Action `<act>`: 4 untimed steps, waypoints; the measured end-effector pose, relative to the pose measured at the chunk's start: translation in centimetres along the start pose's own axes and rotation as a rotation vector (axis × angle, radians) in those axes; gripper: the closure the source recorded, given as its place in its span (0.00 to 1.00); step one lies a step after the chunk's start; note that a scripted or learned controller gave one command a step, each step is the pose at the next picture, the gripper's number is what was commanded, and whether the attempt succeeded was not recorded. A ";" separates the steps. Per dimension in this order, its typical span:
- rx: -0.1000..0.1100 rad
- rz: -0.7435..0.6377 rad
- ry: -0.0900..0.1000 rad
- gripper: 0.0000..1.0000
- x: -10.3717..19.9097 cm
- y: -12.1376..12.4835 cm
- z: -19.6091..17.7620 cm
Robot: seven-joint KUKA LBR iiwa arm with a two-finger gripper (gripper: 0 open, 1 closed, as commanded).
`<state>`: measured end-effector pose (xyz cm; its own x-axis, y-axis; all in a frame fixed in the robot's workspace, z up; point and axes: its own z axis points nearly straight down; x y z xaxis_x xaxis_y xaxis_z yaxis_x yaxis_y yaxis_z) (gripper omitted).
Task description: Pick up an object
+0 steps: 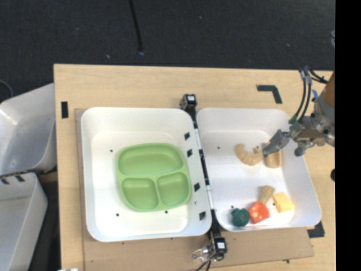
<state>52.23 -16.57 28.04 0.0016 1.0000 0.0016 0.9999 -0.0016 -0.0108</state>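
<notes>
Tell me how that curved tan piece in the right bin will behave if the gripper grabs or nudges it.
The curved tan piece looks like small moulded toy food, so probably light and stiff. Its arc shape suggests it would pivot or slide on the smooth right bin floor rather than roll. The tan chunk beside it may get bumped.

The arm (324, 109) is cut off at the right of the frame, so little beyond its wrist shows. The gripper (286, 141) is small and blurred. A white container (22, 134) at the left edge is cropped. At the bottom right, the small green item (240, 217) is too blurred to identify.
</notes>
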 end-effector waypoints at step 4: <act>-0.006 -0.001 -0.002 0.00 -1.1 1.6 15.3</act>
<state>53.64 -17.61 12.75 0.0011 1.0000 -0.0004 1.0000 -0.0011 -0.0049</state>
